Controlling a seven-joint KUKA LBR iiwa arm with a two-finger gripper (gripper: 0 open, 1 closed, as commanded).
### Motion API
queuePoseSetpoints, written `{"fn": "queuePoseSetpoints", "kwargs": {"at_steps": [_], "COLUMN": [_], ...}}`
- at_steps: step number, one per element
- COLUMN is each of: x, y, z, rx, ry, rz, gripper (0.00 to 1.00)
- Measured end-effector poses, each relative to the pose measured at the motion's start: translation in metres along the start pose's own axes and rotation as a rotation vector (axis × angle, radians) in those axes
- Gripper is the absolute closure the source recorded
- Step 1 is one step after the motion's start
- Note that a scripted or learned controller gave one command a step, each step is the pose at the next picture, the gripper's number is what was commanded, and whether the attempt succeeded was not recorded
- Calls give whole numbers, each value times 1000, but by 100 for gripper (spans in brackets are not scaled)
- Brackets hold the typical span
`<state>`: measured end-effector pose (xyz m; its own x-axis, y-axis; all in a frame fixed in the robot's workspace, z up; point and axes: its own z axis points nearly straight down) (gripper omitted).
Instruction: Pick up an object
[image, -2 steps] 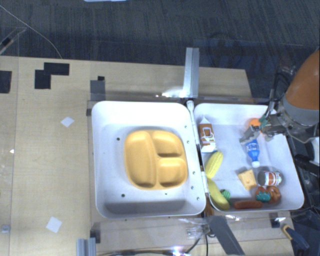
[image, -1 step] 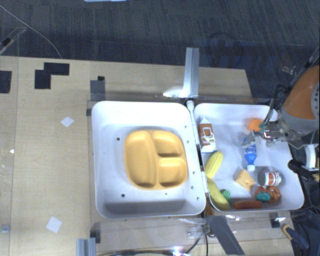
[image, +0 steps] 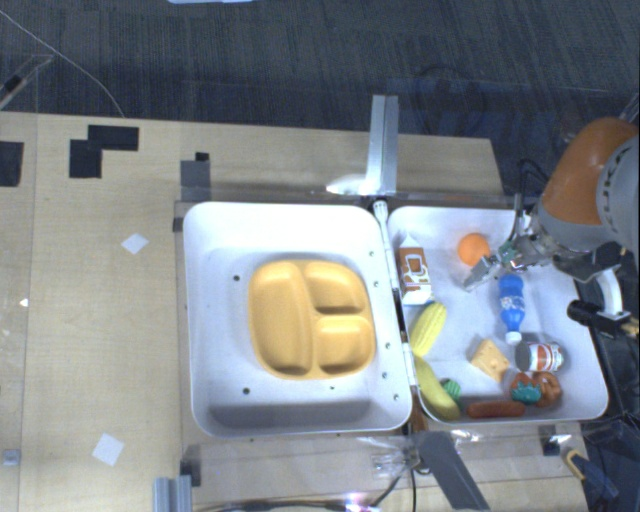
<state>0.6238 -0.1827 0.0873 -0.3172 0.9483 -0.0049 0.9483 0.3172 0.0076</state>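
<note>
My pincer (image: 497, 262) hangs in the right white bin (image: 596, 398), just at 4 o'clock of the small orange ball (image: 474, 247) and above the blue plastic bottle (image: 511, 303). Its fingers look spread, with nothing between them. The yellow divided tray (image: 310, 318) lies in the left white bin (image: 215, 300), at 9 o'clock.

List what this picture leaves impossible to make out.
- End effector, camera view: too small and blurred against the right bin to tell whether its fingers are open or shut.
- Arm: cut off by the right edge.
- Carton and can: label print too small to read.
- Green item: partly hidden by the banana; its kind is unclear.
</note>
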Motion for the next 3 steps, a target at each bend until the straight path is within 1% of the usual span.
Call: {"fn": "queuePoseSetpoints", "kwargs": {"at_steps": [1, 2, 3], "x": [47, 48, 32], "y": [-2, 55, 60], "z": [-1, -1, -20], "rx": [-1, 2, 3], "ry": [2, -1, 4], "rz": [-20, -220, -158], "gripper": [0, 0, 0]}}
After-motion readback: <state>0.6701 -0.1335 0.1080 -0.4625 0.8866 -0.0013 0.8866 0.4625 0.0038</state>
